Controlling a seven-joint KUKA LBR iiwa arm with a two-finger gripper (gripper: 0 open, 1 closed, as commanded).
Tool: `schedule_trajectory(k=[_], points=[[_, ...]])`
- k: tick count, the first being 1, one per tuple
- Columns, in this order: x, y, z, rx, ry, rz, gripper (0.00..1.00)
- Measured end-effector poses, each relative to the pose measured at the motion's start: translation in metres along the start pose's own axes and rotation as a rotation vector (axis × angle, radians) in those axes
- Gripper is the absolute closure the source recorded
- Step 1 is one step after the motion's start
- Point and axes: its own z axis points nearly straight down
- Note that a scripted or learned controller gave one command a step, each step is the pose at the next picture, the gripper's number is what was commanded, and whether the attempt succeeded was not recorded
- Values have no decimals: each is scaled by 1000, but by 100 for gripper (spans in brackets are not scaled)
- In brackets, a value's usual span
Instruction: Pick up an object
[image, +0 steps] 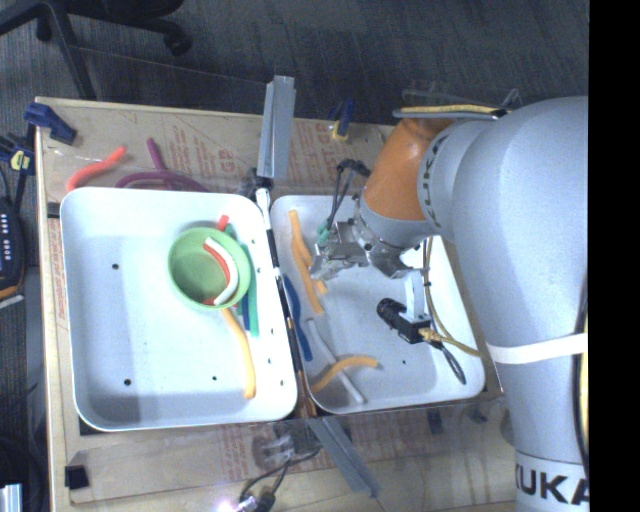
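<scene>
Two white bins sit side by side: the left bin (110, 330) holds a green bowl (208, 268), and the right bin (400, 375) holds orange strips (302, 255) and a blue strip (294, 315) along its left side. The gripper (328, 262) hangs low over the right bin's far left part, just beside the orange strips; how its claw stands, I cannot tell.

We see dark grey carpet floor (200, 40) beyond wooden table (200, 135); black office chair base (100, 25) top left; bright light glare at bottom edge.
</scene>
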Motion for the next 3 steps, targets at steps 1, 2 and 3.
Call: schedule_trajectory(k=[1, 2, 3], points=[[0, 0, 0, 0, 0, -1, 0], [0, 0, -9, 0, -1, -1, 100], [0, 0, -9, 0, -1, -2, 0]])
